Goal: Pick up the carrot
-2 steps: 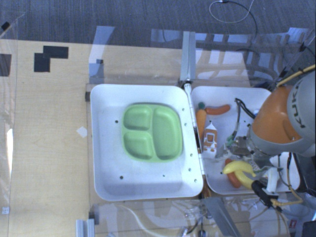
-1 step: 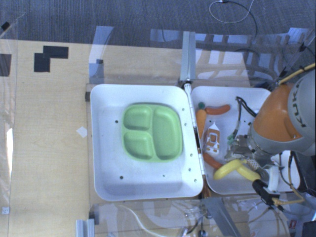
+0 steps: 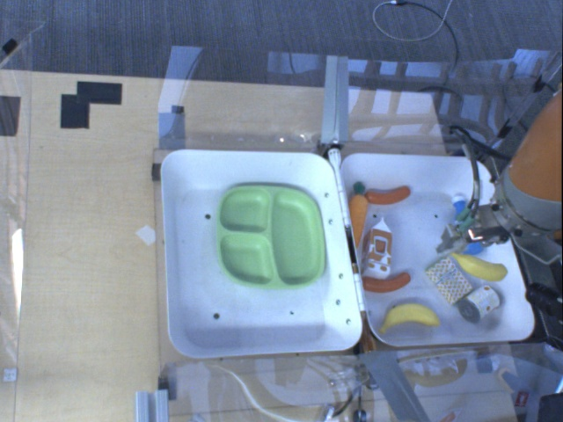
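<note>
The carrot [image 3: 358,212], orange with a green top, lies upright along the left wall of the right bin [image 3: 413,172], next to the divider. My gripper [image 3: 459,237] hangs over the right half of that bin, well to the right of the carrot and apart from it. It is just above a yellow banana [image 3: 480,266] and a patterned sponge [image 3: 449,280]. The arm's orange band [image 3: 538,161] fills the right edge.
The right bin also holds two red sausages [image 3: 388,195] [image 3: 387,281], a small white carton [image 3: 378,246], a second banana [image 3: 410,316], a grey can [image 3: 480,303] and a blue item [image 3: 459,206]. A green divided plate [image 3: 270,236] sits in the left bin [image 3: 189,262].
</note>
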Available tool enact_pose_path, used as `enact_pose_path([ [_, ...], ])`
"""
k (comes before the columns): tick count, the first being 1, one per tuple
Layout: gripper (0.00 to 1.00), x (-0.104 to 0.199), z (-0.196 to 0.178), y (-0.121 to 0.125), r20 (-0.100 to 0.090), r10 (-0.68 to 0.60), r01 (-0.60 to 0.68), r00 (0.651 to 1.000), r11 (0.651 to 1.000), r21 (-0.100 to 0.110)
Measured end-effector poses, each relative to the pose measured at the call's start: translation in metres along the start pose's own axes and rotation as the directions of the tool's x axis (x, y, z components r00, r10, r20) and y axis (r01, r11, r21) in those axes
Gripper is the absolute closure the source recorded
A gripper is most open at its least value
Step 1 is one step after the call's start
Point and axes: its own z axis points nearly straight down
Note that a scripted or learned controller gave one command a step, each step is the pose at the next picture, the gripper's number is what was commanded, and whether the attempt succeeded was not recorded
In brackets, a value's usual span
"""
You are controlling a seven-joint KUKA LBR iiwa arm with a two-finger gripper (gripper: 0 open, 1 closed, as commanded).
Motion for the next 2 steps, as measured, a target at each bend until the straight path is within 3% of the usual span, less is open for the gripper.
enact_pose_path([
  [1,1.0,0.029,0.01,0.008,0.002,-0.561,0.561,0.828,0.828,-0.002],
  [2,1.0,0.007,0.03,0.018,0.001,-0.836,0.836,0.549,0.549,-0.001],
])
